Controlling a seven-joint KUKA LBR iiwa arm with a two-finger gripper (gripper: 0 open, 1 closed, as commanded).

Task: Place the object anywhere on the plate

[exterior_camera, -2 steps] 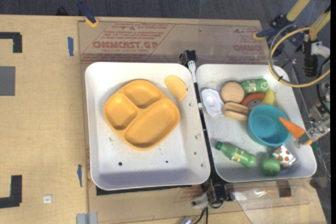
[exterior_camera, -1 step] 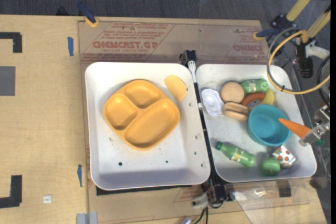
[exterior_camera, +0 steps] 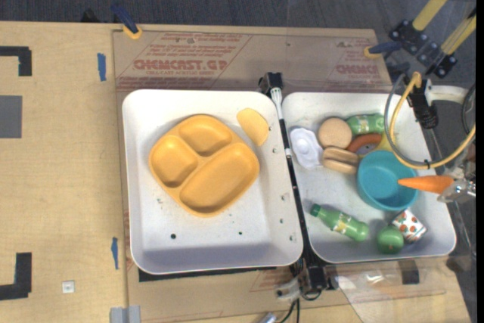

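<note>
Cardboard (exterior_camera: 302, 57) lies under both bins on the surface (exterior_camera: 60, 163), with strips of blue tape (exterior_camera: 101, 66) near its left edge.

The left bin (exterior_camera: 144, 238) holds the plate (exterior_camera: 204, 163), an orange one with three compartments, sitting in the bin's upper half. Nothing rests on it. Just beside its upper right rim lies a yellow slice (exterior_camera: 253, 125), close to the plate; I cannot tell whether they touch.

In the right bin (exterior_camera: 318, 246), a white lump (exterior_camera: 304, 147) sits against the left wall. Next to it I see a round tan bun (exterior_camera: 334, 132) and, just below that, a long roll (exterior_camera: 340, 159). A green can (exterior_camera: 365, 123) lies on its side right of the round bun. Lower down, a green bottle (exterior_camera: 340, 222) lies tilted on the bin floor. A blue bowl (exterior_camera: 384, 181) stands upright in the middle right of the bin, touching the roll's end. Below it are a green fruit (exterior_camera: 390, 239) and a red-and-white cup (exterior_camera: 409, 224), side by side in the lower right corner.

The carrot (exterior_camera: 423, 182) points left over the bowl's right rim, well apart from the plate. Its thick end meets the end effector (exterior_camera: 463, 189) at the far right edge. From here I cannot tell whether the end effector is spread, pressed together or pinching the carrot. A yellow cable (exterior_camera: 393, 125) loops above the bin's right side.
</note>
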